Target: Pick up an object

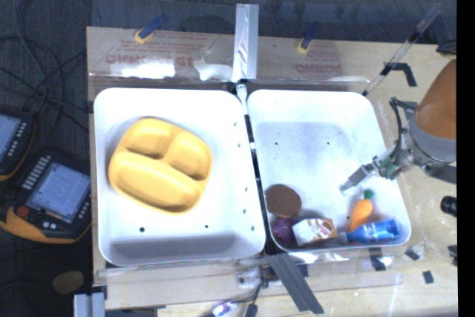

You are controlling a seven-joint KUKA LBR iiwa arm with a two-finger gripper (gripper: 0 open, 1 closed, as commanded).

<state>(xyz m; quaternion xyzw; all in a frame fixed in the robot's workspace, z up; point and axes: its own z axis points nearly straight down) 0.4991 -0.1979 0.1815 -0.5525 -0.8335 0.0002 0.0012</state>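
My gripper (355, 179) reaches in from the right over the right bin (312, 130), near its right wall. It hangs just above and left of an orange toy carrot (360, 212), with nothing visibly held. Along that bin's front wall lie a brown round disc (283, 199), a purple piece (280, 229), a white packet (315, 229) and a blue item (380, 231). A large yellow bread-like lump (159, 163) takes up the middle of the left bin (119, 241).
The arm's orange band (445, 104) and grey wrist stand over the right bin's right rim. A metal divider (246, 48) rises behind the seam between the bins. Handheld devices (44, 193) and cables lie on the floor at the left.
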